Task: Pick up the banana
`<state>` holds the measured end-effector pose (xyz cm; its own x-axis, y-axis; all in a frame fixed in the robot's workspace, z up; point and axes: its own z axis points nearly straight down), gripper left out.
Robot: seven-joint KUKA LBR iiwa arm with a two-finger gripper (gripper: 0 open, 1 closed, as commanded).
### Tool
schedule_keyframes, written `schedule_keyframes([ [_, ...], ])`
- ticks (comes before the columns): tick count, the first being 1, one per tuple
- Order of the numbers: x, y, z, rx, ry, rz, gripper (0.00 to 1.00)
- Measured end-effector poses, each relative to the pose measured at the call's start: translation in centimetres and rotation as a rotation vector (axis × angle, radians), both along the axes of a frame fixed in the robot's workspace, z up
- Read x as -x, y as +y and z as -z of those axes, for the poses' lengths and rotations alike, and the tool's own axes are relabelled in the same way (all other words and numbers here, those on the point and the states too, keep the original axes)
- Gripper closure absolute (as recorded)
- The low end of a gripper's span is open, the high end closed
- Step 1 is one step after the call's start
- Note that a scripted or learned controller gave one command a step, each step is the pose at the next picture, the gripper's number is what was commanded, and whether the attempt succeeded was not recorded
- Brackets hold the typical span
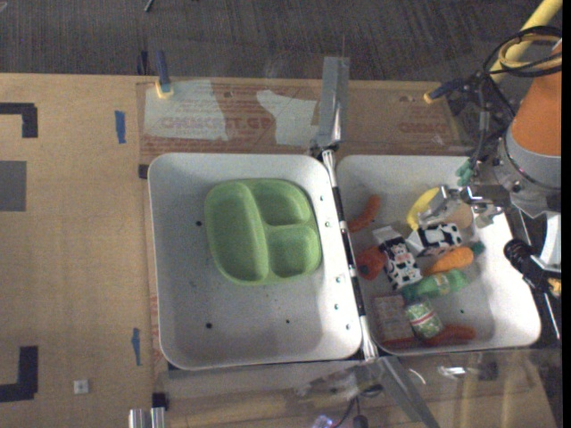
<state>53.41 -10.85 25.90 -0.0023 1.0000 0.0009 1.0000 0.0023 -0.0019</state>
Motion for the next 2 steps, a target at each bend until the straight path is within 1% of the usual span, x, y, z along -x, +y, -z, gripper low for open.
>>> schedule_keyframes([
  [1,-5.2,-0.2,7.6,0.000,0.000,0.015,0.00],
  [2,-7.4,-3.8,17.2,0.002,-0.008,0.067,0.00],
])
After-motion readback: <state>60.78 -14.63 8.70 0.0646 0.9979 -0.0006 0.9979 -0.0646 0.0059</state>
